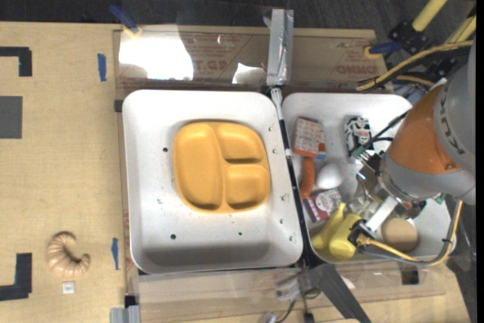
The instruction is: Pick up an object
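The gripper (364,191) is lowered into the right-hand bin (333,104) among loose objects. Its degree of opening cannot be determined. A yellow object (333,233) lies just beside it, and a white ball (329,176) is near. The left-hand bin (144,163) contains a yellow divided tray (221,165).

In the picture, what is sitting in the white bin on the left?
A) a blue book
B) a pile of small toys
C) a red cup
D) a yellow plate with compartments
D: a yellow divided plate lies in the middle of the left-hand bin, while the small items sit in the right-hand bin.
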